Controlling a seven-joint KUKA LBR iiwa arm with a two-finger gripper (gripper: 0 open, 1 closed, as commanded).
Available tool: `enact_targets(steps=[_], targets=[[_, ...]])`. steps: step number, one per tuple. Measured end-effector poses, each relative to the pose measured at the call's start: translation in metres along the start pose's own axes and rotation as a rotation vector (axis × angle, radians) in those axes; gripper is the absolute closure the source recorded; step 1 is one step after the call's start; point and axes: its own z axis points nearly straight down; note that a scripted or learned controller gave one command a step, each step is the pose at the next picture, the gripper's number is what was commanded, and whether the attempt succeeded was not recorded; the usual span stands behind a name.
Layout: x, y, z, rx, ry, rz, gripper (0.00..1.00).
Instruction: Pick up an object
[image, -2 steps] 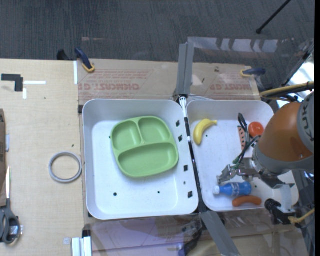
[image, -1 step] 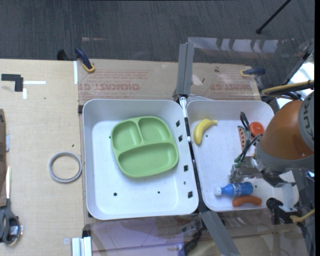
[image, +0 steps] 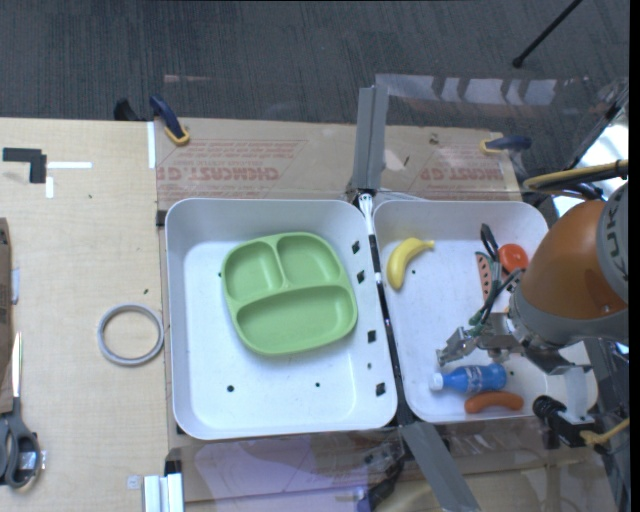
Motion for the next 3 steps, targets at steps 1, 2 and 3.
enact_targets(steps=[1,2,3], targets=[[0.0259,0.0002,0.0073,-0.003,-0.001,-0.006,0.0],[0.0244,0.0006,0.0002,-0.001,-0.001,-0.002,1.0],[0.0243,0.0006,0.0001,-0.001,-0.001,-0.002,0.0]])
